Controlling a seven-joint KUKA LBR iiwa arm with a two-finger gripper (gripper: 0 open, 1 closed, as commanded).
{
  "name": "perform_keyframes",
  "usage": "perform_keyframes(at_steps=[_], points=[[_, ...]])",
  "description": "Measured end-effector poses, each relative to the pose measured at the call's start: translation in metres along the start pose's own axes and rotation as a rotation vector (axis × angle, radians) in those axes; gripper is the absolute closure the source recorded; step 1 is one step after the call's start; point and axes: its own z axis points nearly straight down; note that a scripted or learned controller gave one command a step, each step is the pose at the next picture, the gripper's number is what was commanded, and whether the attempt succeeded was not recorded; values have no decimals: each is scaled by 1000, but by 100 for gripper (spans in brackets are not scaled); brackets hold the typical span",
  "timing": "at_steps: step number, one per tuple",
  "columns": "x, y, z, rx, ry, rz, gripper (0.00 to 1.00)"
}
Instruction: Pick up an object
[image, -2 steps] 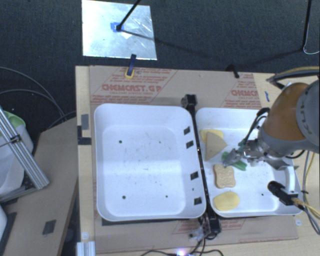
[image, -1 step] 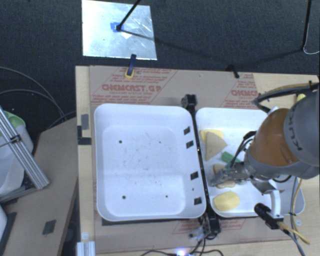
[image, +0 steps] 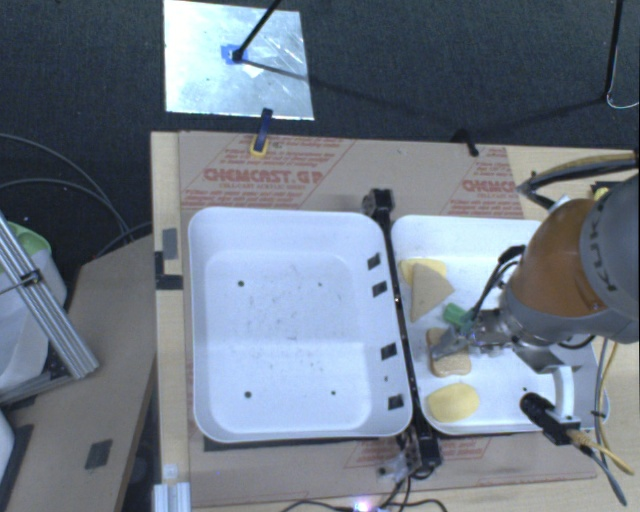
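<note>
Grey arm with orange band (image: 570, 275): cut off by right edge. Claw (image: 452, 347): finger state too small to tell. Small tan object (image: 450, 362) beneath claw: partly covered. Right shallow white bin (image: 455, 232): far side hidden behind arm.

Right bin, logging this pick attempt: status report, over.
Gripper low in the right bin, over the tan piece. Green block beside it. Wedge and yellow oval lie apart. No grasp confirmed.
</note>
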Motion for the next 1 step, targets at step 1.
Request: perform_keyframes(at_steps=[1], points=[[4,37,-21,-2,0,-2,0]])
